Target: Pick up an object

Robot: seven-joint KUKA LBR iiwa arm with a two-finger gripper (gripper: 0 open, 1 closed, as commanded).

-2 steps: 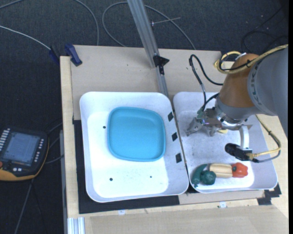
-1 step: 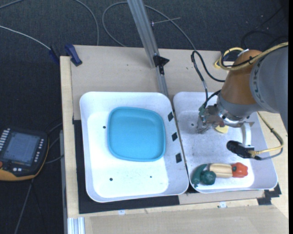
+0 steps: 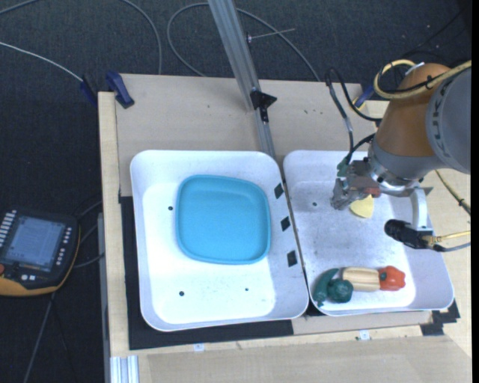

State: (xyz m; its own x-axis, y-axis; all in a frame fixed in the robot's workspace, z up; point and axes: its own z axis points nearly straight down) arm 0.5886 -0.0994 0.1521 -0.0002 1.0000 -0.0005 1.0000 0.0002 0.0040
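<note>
Camera view: wooden peg (image 3: 361, 279) lengthwise left-right.

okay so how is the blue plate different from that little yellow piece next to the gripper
The blue plate lies in the left bin; the yellow piece lies in the right bin. The blue plate is far larger than the yellow piece. The plate sits fully exposed, away from the arm, while the yellow piece is partly hidden beside the gripper. Both rest on a white bin floor.

Black cables (image 3: 187, 22) on dark floor, handheld pendant (image 3: 34, 250) at left
</note>
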